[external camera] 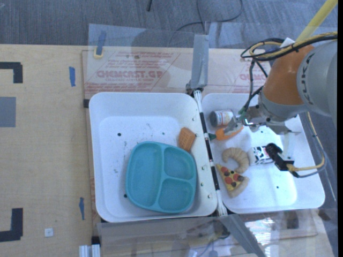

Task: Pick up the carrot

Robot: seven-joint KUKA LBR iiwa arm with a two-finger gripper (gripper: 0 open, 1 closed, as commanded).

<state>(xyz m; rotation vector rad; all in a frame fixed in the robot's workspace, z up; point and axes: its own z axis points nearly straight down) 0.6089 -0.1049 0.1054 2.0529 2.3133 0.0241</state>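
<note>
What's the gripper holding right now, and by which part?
The gripper is at the carrot in the right bin, over its right end. Whether the fingers actually hold it cannot be told from this view.

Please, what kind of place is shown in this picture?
Probably a robotics lab bench set up for grasping trials. A grey arm reaches over two white bins holding toy food such as a carrot and a pizza slice, and blue tape marks dot the wooden bench.
</note>
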